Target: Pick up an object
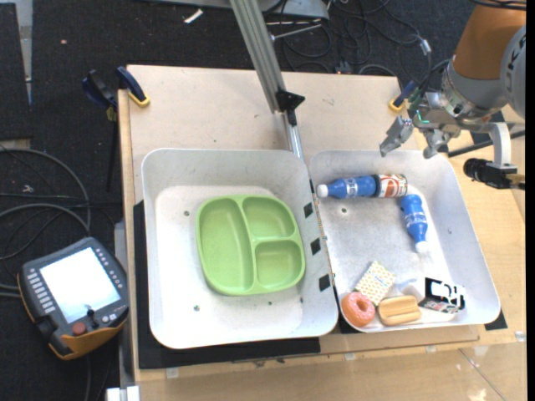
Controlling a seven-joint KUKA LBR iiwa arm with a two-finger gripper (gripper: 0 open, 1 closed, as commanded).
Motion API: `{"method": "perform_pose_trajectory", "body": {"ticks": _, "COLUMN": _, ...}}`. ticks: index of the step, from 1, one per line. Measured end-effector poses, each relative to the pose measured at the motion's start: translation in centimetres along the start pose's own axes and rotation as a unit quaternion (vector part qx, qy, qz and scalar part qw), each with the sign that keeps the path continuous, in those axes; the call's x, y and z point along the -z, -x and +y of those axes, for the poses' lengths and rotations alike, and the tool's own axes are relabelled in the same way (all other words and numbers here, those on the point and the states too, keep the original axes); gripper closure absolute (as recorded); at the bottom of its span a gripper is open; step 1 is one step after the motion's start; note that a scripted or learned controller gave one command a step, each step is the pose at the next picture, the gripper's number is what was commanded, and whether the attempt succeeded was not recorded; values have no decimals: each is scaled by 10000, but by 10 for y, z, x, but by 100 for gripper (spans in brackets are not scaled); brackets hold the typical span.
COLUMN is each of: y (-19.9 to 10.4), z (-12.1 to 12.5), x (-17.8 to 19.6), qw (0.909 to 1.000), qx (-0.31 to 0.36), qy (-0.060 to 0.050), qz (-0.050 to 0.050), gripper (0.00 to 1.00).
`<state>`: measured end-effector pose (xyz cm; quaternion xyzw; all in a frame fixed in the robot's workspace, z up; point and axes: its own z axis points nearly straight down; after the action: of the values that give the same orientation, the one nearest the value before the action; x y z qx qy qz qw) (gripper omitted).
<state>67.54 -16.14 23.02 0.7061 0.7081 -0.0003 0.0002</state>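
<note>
Hovering up at the two o'clock corner of the scene, the gripper (411, 140) hangs over the far rim of the right bin (468, 224), its two fingers spread apart with nothing between them. One fingertip (391, 144) points down toward nine o'clock, the other sits just beside it on the three o'clock side. Behind it rises the grey arm (493, 48) with its orange band, reaching in from three o'clock.

Down in the right bin, the candidates are scattered. A blue bottle with a white cap (349, 188) lies on its side at the bin's twelve o'clock end, and a red-and-white can (393, 185) lies touching it on the three o'clock side. A second blue bottle (415, 220) lies just below the can, slanting toward six o'clock. At the bin's six o'clock end sit a pink doughnut (359, 308), a tan bread-like piece (399, 310) just beside it, a checked wafer (375, 281) near both at their twelve o'clock, and a black-and-white item (443, 295) off toward three o'clock.

Over in the left bin (167, 224), a green divided plate (250, 244) lies flat in the middle. A metal pole (259, 48) slants across from twelve o'clock, ending between the bins. At eight o'clock, off the bench, rests a handheld control pendant (73, 295).
</note>
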Motion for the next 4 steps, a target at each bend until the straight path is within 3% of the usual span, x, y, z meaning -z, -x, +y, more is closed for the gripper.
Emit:
{"method": "perform_pose_trajectory", "body": {"ticks": 1, "y": 0, "z": 0, "x": 0, "qw": 10000, "qx": 0, "qy": 0, "qz": -2, "gripper": 0}}
{"method": "perform_pose_trajectory", "body": {"ticks": 3, "y": 1, "z": -10, "x": -96, "qw": 10000, "qx": -4, "qy": 1, "qz": -6, "gripper": 0}}
{"method": "perform_pose_trajectory", "body": {"ticks": 4, "y": 3, "z": -6, "x": -97, "qw": 10000, "qx": -12, "qy": 79, "qz": -28, "gripper": 0}}
